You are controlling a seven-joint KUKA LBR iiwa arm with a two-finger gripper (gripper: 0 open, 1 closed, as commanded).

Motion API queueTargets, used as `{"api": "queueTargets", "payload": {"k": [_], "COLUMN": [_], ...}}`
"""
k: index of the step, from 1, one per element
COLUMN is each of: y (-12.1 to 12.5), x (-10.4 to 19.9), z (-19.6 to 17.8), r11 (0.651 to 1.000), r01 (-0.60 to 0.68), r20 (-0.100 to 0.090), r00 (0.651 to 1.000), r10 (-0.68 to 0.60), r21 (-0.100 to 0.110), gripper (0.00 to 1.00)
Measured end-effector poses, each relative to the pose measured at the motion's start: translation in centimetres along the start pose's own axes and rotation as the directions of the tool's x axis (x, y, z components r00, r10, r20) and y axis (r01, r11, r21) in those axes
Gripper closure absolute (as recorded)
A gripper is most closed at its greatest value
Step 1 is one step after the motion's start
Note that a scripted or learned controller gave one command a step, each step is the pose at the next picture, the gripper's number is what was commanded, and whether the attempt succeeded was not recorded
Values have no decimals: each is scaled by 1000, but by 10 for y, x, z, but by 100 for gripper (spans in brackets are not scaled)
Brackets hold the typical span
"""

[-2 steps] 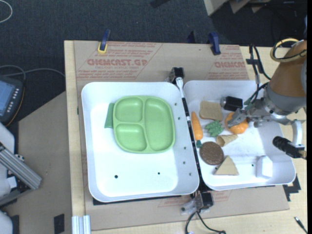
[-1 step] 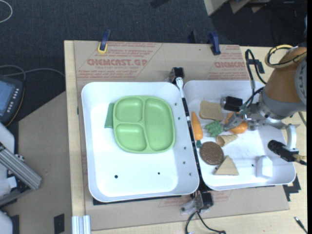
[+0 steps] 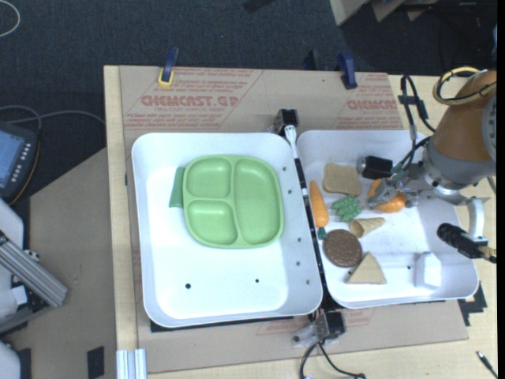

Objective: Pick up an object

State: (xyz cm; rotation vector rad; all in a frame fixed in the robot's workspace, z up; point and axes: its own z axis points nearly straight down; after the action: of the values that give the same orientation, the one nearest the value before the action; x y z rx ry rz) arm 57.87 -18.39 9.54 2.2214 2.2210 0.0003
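The right bin (image 3: 394, 294) holds several toy foods: a tan bread slice (image 3: 341, 178), an orange carrot (image 3: 318, 204), a green leafy piece (image 3: 346, 207), a cone (image 3: 367, 226), a round brown cookie (image 3: 343, 248), a tan wedge (image 3: 367, 271) and a white block (image 3: 430, 272). My gripper (image 3: 388, 186) reaches in from the right and hangs low over the bin's upper middle. Right beneath it lies a small orange piece (image 3: 391, 204). Whether that piece is touched or held is hidden by the wrist hardware.
The left bin (image 3: 158, 243) carries a green divided plate (image 3: 233, 200). A black ridge (image 3: 304, 204) separates the two bins. A black part (image 3: 461, 241) juts over the right bin's right side, below the arm. Clamps (image 3: 166, 71) sit at the bench's far edge.
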Motion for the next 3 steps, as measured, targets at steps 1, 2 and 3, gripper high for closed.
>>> {"api": "queueTargets", "payload": {"k": [1,2,3], "y": [-4,-6,-5], "x": [0,-1,-1], "z": [-62,-106,-131], "r11": [1000,1000,1000], "r01": [0,1,1], "r20": [3,2,2], "r00": [1000,1000,1000], "r10": [0,-1,-1], "r21": [-7,-6,-4], "gripper": [100,100,100]}}
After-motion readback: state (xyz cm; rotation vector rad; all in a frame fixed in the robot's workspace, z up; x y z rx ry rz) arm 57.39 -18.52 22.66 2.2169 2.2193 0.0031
